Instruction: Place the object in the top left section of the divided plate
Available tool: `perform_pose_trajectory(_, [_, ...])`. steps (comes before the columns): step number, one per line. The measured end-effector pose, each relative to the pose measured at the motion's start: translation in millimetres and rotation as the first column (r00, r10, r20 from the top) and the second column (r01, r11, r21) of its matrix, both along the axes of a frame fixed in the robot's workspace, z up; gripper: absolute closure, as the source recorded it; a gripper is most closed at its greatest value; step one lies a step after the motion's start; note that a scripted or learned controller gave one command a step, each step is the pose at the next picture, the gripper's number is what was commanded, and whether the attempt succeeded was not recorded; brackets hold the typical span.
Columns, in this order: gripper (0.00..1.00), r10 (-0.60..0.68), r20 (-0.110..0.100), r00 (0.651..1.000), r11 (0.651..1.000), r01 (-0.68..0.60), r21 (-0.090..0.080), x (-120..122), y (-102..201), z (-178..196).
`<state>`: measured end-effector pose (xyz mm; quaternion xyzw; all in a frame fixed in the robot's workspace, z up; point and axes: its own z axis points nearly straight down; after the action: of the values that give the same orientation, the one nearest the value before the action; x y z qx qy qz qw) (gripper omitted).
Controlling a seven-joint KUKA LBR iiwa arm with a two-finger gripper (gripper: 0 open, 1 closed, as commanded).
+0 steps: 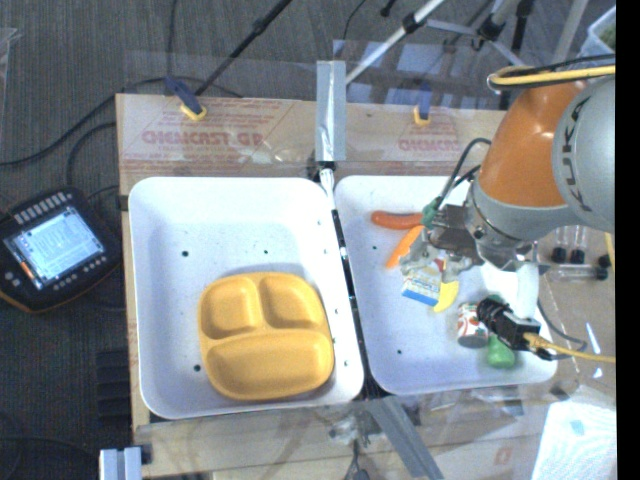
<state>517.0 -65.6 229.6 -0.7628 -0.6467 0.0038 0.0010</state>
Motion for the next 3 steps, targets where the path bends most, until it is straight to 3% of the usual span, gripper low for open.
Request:
perform_pose_trajectory(2, [1.00,0.194,0.000,0.981,0.981,-0.194,0.002,28,115,24])
perform_pose_trajectory(3, [1.00,0.297,-0.001,0.955,0.955,-0.297,0.003,8,171,1])
